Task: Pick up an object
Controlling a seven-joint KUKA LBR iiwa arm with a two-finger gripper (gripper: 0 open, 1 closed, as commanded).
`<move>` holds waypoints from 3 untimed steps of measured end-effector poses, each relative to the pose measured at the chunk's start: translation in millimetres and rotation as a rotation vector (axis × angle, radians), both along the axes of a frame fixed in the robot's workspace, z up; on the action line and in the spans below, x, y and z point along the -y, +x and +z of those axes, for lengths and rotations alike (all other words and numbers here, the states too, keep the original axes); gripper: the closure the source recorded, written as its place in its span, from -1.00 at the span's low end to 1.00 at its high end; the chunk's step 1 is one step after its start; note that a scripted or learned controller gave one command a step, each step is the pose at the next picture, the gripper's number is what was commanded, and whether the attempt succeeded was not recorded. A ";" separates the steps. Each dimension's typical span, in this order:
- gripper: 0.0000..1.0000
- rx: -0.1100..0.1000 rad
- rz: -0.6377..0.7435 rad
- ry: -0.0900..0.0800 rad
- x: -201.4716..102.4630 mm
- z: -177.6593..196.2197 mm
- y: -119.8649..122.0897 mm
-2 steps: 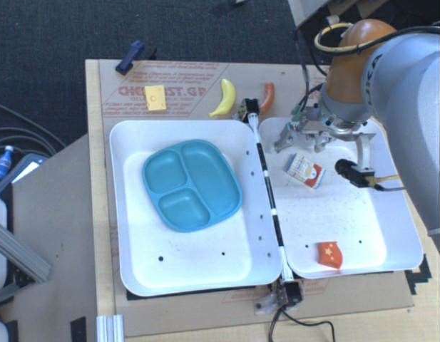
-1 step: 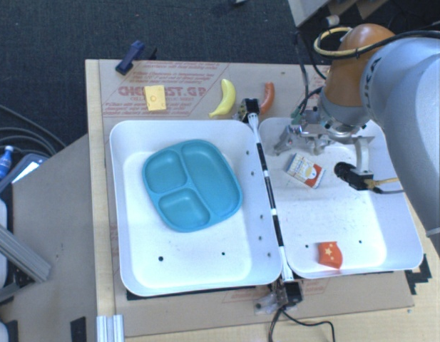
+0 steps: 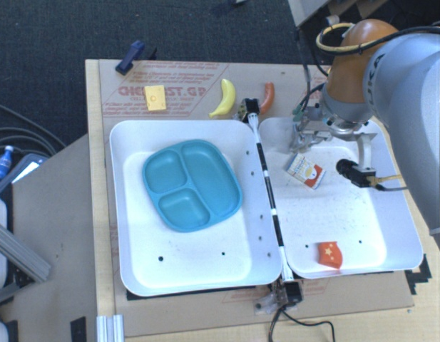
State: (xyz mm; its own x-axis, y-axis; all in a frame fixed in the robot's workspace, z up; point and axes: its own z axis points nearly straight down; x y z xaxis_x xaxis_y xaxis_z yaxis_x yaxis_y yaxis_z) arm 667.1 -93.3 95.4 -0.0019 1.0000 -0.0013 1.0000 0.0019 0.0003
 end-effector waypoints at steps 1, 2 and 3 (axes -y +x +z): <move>-1.00 0.000 0.000 0.000 0.0 -0.2 -0.1; -1.00 -0.003 -0.001 0.001 -0.7 -10.7 -0.8; -1.00 -0.002 -0.001 0.001 -2.0 -10.4 -0.6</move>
